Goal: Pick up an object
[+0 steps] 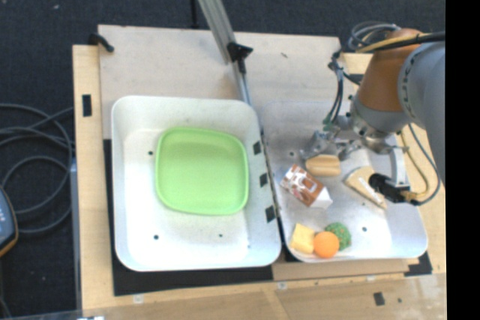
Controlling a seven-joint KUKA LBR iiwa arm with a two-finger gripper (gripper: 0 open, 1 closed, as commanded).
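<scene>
Several items fill the right bin (405, 232); the hand (335, 144) hovers over the bread roll (323, 165), grip unreadable; next, descend and pinch.

No readable text; print on small carton (305, 186) illegible.

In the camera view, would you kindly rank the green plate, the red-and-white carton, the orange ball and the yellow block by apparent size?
1. Green plate, by far the largest.
2. Red-and-white carton.
3. Yellow block and orange ball look about alike, so I would not rank one above the other.
</scene>
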